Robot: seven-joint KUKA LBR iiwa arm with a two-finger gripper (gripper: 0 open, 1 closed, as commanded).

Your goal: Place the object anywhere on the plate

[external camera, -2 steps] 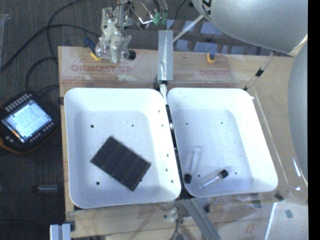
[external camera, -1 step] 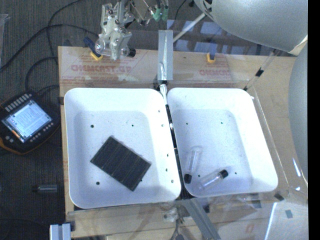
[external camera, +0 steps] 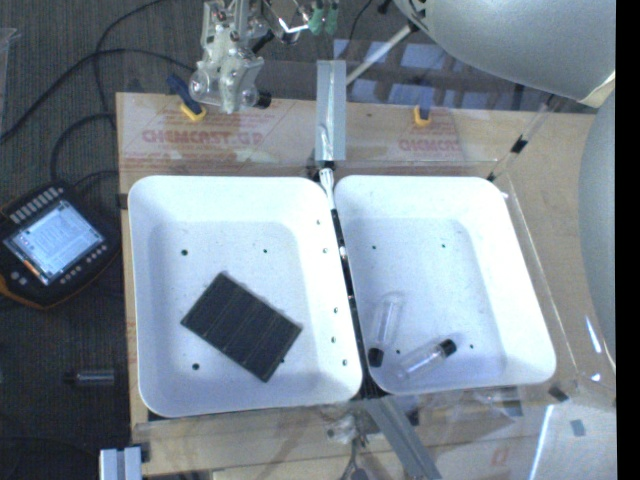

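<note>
A dark ribbed rectangular plate (external camera: 241,326) lies tilted on the floor of the left bin (external camera: 160,208). Two clear tubes with black caps lie in the right bin (external camera: 500,208) near its front left corner. One tube (external camera: 385,320) points toward the front and the other tube (external camera: 425,356) lies aslant beside it. My gripper (external camera: 230,73) hangs beyond the back edge of the left bin, over the bench's rear board, far from both the tubes and the plate. The arm's big grey body (external camera: 510,18) fills the top right.
A metal post (external camera: 330,113) stands behind the seam between the bins. Clamps (external camera: 424,116) sit on the rear board. A teach pendant (external camera: 55,243) lies on the floor to the left of the bench, with cables running toward the back.
</note>
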